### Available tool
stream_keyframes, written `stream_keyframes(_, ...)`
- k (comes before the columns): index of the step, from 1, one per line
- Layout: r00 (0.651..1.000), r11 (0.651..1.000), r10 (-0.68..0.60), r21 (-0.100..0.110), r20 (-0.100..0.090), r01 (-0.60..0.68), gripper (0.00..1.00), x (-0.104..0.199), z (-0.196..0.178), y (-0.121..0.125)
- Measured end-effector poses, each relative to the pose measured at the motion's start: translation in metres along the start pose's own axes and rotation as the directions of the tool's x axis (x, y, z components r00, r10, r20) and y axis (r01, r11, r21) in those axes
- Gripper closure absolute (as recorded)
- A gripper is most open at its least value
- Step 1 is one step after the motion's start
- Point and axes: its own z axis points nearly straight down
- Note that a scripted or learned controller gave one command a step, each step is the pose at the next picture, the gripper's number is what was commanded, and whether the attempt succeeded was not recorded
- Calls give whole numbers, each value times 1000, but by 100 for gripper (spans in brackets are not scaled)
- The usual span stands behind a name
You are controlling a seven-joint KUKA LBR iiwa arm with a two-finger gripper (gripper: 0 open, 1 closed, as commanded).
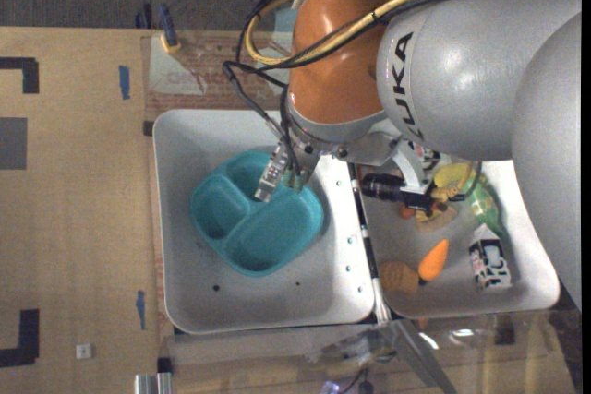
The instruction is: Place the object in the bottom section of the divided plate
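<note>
The grey arm (480, 60) with its orange band (337, 51) reaches in from the right and hangs over the left white bin (185, 291). Its end effector (277, 175) points down at the teal divided plate (259, 212), which lies in the middle of that bin. From where I stand I cannot tell how it is set or whether it has hold of anything; its tip sits right over the ridge where the plate's sections meet. The plate's large near section (272, 240) looks bare. In the right bin (545, 286) lie an orange carrot (433, 259), a tan rounded piece (400, 276) just beside it, a small black-and-white carton (489, 265), and yellow and green items (466, 185) partly under the arm. Both bins rest on the wooden worktop (74, 198).
</note>
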Motion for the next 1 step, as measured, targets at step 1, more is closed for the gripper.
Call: stream_keyframes(1,996,996,-94,0,0,94,100,45,2,42)
